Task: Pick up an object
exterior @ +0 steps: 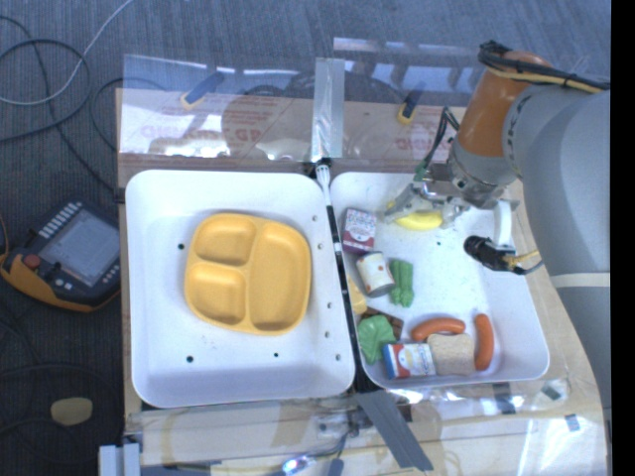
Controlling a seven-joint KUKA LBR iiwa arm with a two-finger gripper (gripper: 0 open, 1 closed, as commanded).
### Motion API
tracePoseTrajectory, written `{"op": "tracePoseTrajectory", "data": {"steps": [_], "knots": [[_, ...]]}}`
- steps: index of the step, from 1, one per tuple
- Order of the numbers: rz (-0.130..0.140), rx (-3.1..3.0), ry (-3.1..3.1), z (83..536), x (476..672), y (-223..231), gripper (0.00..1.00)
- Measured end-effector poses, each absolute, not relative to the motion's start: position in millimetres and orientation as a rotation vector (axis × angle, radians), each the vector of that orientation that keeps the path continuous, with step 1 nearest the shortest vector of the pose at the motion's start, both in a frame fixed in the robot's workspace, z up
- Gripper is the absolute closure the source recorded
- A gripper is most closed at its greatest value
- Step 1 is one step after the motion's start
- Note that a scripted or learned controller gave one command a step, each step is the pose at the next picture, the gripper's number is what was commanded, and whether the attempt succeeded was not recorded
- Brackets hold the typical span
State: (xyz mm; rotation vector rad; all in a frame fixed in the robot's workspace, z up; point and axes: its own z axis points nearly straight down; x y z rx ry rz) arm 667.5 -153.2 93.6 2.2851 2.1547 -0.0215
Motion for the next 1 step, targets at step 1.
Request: {"op": "tracePoseTrajectory", "data": {"steps": [1], "knots": [[-0.006, 2.339, 2.099, 209.7, 668.7, -104.7, 1.0]]}}
